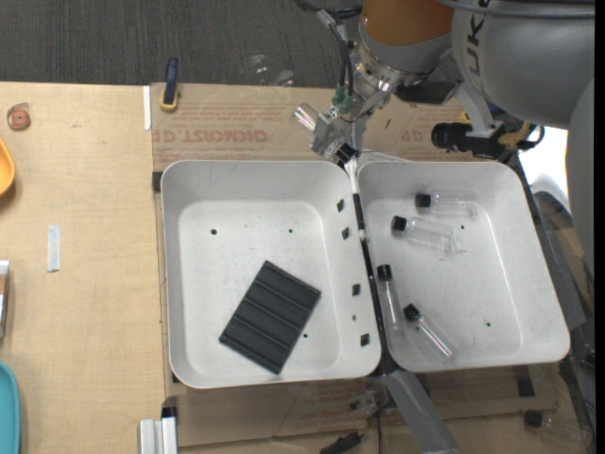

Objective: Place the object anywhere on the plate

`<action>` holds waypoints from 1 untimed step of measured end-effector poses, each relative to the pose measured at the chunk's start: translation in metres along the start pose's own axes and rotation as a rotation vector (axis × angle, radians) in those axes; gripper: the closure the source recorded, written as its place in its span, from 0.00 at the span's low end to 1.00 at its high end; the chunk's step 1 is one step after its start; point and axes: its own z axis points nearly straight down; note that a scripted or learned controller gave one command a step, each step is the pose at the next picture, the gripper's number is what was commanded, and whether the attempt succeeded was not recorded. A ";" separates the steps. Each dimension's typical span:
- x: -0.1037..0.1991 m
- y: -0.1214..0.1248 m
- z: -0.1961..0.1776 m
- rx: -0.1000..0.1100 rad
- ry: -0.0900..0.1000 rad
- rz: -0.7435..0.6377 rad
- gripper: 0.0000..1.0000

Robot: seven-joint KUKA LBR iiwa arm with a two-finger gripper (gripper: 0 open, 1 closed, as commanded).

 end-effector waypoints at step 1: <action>0.091 0.048 -0.015 -0.001 0.000 -0.229 1.00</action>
